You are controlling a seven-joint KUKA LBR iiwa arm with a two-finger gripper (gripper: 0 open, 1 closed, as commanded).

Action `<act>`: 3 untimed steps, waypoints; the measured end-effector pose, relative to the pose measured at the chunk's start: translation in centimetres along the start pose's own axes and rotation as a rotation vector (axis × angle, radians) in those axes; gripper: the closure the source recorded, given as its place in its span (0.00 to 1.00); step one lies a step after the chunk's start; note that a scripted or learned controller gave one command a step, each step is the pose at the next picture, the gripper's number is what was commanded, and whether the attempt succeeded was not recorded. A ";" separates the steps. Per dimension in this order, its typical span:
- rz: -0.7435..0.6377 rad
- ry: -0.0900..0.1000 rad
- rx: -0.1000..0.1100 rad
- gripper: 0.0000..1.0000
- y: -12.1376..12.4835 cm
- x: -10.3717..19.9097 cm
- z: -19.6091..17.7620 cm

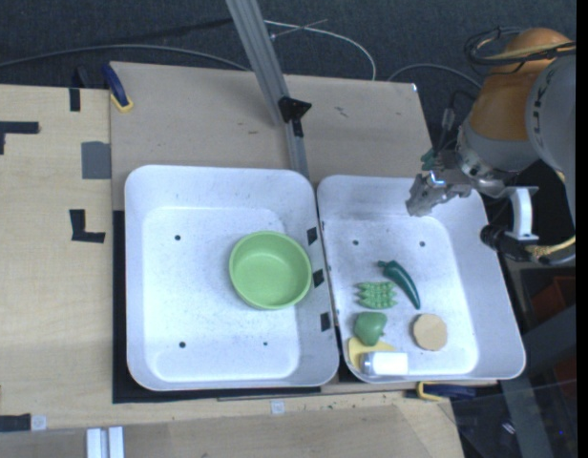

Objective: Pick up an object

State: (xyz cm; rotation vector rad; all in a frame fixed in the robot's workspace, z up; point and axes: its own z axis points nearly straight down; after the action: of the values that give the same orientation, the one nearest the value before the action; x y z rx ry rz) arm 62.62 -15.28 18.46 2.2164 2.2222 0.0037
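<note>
Approach step, before any grasp: the gripper [429, 195] hangs over the far rim of the right bin [485, 284], nothing seen between its fingers; whether it is open or closed cannot be told. Candidate objects lie nearer the camera in that bin: green pepper [401, 281], tan disc [430, 332]; the next move probably calls for travel toward them, then descent.
</note>
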 end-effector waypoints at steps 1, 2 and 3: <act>0.001 0.000 0.002 1.00 0.1 0.1 -2.5; -0.003 0.002 0.004 1.00 0.0 4.9 -3.6; -0.004 0.002 0.007 1.00 -0.4 10.5 -2.7</act>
State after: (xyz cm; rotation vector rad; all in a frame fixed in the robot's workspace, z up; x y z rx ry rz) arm 62.23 -4.79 21.11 2.2164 2.2309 -0.0017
